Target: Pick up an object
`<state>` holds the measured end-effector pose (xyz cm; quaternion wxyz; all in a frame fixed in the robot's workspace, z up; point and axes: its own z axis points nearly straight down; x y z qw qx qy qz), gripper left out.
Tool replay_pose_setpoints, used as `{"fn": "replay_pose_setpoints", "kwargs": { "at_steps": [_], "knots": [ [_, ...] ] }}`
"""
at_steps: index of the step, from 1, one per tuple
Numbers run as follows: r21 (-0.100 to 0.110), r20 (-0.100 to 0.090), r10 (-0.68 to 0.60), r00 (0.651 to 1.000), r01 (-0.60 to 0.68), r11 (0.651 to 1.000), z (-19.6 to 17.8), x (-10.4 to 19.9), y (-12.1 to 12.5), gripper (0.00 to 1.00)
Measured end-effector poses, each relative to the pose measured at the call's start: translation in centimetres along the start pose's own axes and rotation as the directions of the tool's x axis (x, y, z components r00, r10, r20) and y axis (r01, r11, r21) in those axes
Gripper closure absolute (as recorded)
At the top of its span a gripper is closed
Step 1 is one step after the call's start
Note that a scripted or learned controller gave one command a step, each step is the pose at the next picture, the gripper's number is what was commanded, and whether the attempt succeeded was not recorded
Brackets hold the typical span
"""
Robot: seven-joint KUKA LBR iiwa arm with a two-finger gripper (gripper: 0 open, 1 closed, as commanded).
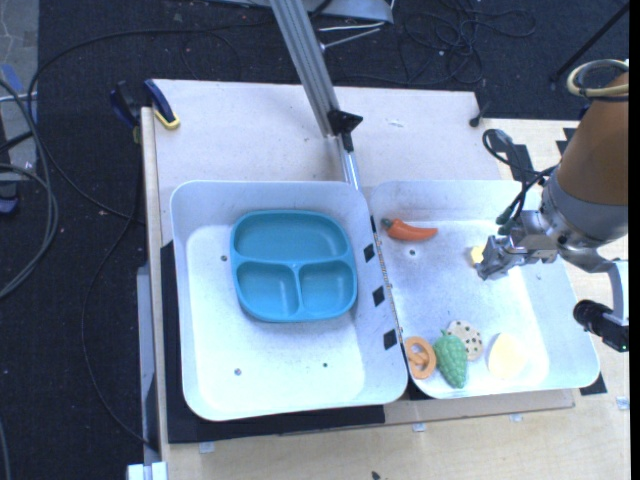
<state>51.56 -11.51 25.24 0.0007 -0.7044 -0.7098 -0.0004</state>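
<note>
My gripper [491,265] is low over the right bin [560,368], near its middle right. A small yellow piece [477,256] shows right at the gripper's left side, touching or nearly touching it. An orange carrot [411,231] lies at the bin's far left. Along the near edge lie an orange pretzel [419,357], a green bumpy piece [452,359], a speckled cookie [466,336] and a pale yellow round piece [507,355].
The left bin [200,368] holds a blue three-compartment plate [294,265]. A grey metal pole [305,53] slants from the top down to the gap between the bins. Black clips [380,294] line the divide. The arm's body [598,168] overhangs the right bin's far right.
</note>
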Motion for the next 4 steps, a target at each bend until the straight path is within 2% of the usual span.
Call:
{"fn": "replay_pose_setpoints", "kwargs": {
  "at_steps": [2, 3, 4],
  "knots": [
    [-0.002, 0.001, 0.0, 1.0, 0.0, 1.0, -0.1, 10.0, 3.5, 1.0],
    [-0.002, 0.0, 0.001, 1.0, -0.001, 1.0, -0.5, 14.9, 4.3, 1.0],
    [-0.001, 0.001, 0.0, 1.0, 0.0, 1.0, 1.1, 20.3, 5.5, 1.0]
  ]
}}
